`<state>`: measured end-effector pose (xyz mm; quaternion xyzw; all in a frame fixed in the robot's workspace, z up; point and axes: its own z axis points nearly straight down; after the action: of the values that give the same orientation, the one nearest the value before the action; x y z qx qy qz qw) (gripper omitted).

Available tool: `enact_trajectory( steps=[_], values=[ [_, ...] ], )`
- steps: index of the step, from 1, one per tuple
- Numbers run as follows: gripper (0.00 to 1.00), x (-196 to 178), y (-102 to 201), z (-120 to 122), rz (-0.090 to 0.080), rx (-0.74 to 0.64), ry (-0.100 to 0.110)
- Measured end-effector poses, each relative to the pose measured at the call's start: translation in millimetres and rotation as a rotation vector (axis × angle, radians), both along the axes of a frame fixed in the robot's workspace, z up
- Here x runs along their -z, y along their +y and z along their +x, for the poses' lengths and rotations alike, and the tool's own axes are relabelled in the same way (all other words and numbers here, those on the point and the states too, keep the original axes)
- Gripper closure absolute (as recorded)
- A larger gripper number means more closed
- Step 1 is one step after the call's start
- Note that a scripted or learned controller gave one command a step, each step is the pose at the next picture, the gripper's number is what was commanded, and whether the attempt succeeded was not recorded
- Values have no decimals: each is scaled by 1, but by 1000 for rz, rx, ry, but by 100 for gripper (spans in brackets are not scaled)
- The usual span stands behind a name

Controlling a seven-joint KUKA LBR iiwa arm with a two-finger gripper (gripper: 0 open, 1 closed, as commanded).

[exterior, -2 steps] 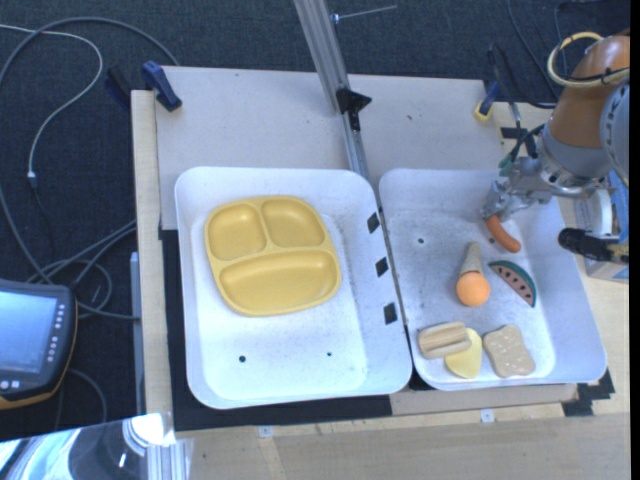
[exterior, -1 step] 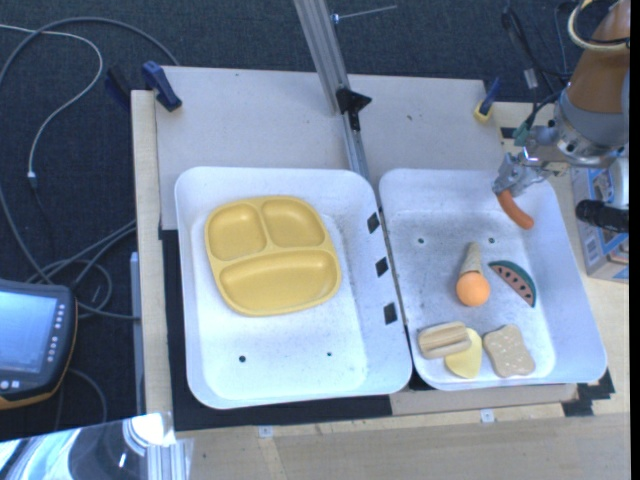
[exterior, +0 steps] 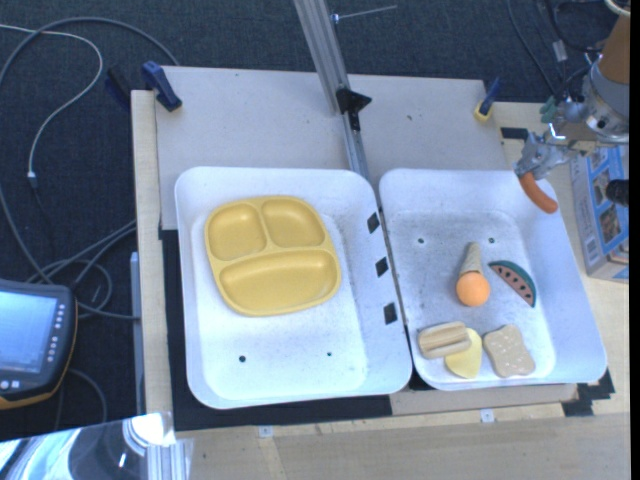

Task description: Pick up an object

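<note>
My gripper hangs over the far right rim of the right bin, with the arm coming in from the upper right. It is shut on a small orange-red toy sausage, which sticks out below the fingers and is lifted off the bin. On the right bin's floor lie an orange ice-cream cone, a watermelon slice, a tan bun, a yellow cheese wedge and a cracker.
The left bin holds a yellow divided plate. A metal pole slants up from between the bins. A blue box stands just right of the right bin. Cables and a screen lie off the bench on the left.
</note>
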<state>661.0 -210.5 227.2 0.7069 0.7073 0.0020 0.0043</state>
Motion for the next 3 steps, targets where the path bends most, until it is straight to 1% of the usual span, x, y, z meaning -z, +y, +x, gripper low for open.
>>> enact_trajectory(
  steps=[1,2,3],
  values=[
    [100,-33,0,1,1,-1,3],
    [100,-21,54,4,6,-5,11],
    [100,-30,108,6,7,-6,9]
  ],
)
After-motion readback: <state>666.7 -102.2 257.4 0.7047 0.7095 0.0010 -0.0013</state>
